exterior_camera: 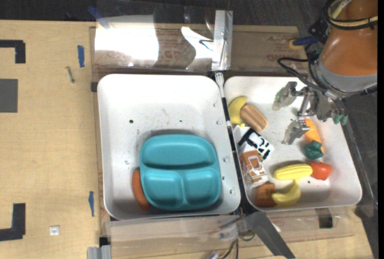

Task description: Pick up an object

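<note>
My gripper (291, 114) hangs over the upper right part of the right bin (351, 183), with the orange-banded arm (351, 36) above it. It is open, and only bare bin floor shows between its fingers. An orange carrot with a green top (312, 136) lies just right of the lower finger. To the left are a hot dog bun (253, 117) and a yellow lemon (237, 105). Lower down lie a corn cob (292, 171), a red tomato (321, 171), a banana (288, 193), a brown box (253, 168) and a black-and-white card (258, 142).
The left bin (120, 108) holds a teal divided tray (179, 171) with an orange object (137, 187) poking out at its lower left edge. A clear plastic sheet (156, 42) lies behind the bins. Cables (303, 42) hang near the arm.
</note>
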`<state>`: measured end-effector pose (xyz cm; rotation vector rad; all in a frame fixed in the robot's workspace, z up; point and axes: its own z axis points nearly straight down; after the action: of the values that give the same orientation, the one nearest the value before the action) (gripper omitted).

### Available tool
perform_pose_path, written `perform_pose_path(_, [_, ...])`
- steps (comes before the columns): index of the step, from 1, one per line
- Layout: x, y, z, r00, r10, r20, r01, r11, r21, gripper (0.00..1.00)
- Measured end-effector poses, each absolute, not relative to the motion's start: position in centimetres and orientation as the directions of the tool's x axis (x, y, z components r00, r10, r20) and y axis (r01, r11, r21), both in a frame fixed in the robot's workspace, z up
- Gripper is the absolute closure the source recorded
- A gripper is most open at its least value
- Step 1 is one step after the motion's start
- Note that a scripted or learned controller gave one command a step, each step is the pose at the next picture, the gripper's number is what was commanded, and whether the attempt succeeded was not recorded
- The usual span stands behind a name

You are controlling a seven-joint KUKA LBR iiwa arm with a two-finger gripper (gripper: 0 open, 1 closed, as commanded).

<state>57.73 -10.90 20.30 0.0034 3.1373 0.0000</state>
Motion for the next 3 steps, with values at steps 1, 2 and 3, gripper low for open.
perform_pose_path(1, [60.5,-16.0,9.7,-0.990,-0.139,-0.011,-0.139,0.990,-0.003,0.00])
perform_pose_path(2, [57.2,-18.6,8.8,-0.992,-0.128,-0.006,-0.128,0.992,-0.002,0.00])
perform_pose_path(3, [55.8,-20.0,8.8,-0.988,-0.156,-0.006,-0.156,0.988,-0.001,0.00])
